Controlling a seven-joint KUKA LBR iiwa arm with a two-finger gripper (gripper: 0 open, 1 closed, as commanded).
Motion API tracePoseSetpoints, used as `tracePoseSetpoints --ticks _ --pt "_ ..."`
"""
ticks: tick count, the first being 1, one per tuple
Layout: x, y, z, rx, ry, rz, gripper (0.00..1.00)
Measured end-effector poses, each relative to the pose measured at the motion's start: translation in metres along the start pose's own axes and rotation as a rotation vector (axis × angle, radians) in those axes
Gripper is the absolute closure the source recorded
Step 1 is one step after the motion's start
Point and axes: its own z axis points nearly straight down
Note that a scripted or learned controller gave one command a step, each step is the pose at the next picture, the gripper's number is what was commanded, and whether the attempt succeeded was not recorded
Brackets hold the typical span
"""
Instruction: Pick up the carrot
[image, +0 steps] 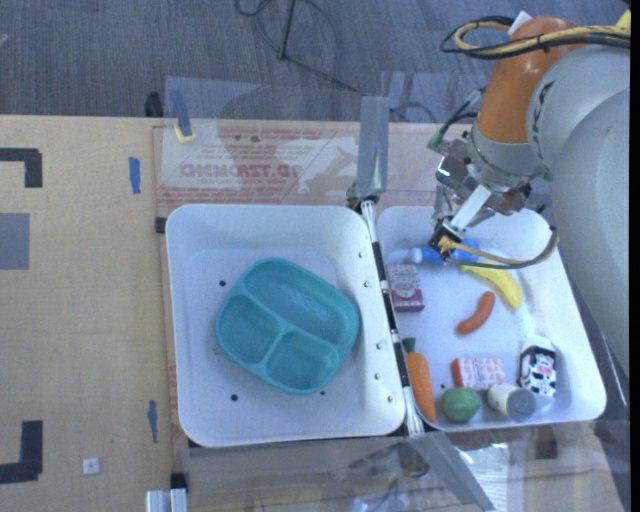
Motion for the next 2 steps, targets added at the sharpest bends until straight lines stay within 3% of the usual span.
tracePoseSetpoints --ticks 1,2 --pt "-0.036 0.034 0.063 -0.025 0.018 0.146 1.0" --pt "-0.015 0.004 0.001 0.002 0.002 0.771 1.0"
